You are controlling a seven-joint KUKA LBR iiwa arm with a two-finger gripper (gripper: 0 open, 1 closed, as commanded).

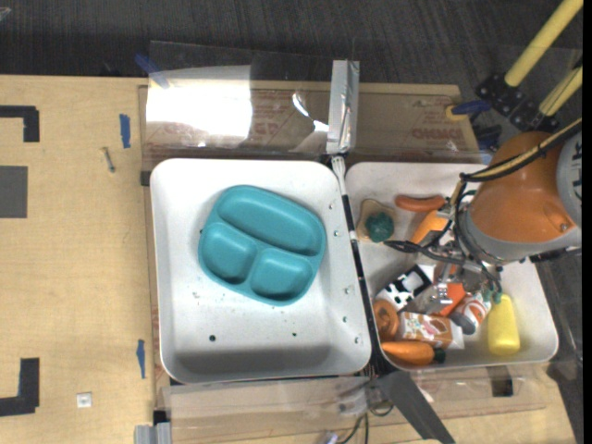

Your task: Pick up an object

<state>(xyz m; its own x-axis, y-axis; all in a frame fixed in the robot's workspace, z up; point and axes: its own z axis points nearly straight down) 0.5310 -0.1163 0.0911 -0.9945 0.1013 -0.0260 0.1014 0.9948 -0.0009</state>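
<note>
My gripper (450, 283) hangs low in the right bin (541, 331), below the arm's orange band (520, 202). It sits right over a heap of small things: a black-and-white piece (404, 289), an orange and white packet (428, 326) and a red and grey item (470, 313). Whether anything is between its tips cannot be made out. A yellow bottle (503, 326) lies just right of it. An orange carrot-like piece (408, 351) lies at the bin's front edge. Farther back lie a teal ball (378, 226) and an orange sausage shape (419, 203).
The left bin (176, 248) holds a teal divided plate (263, 241). A clear upright divider (341, 109) stands behind the two bins. Cardboard bench surface (65, 276) spreads to the left. Yellow poles (546, 35) cross the top right corner.
</note>
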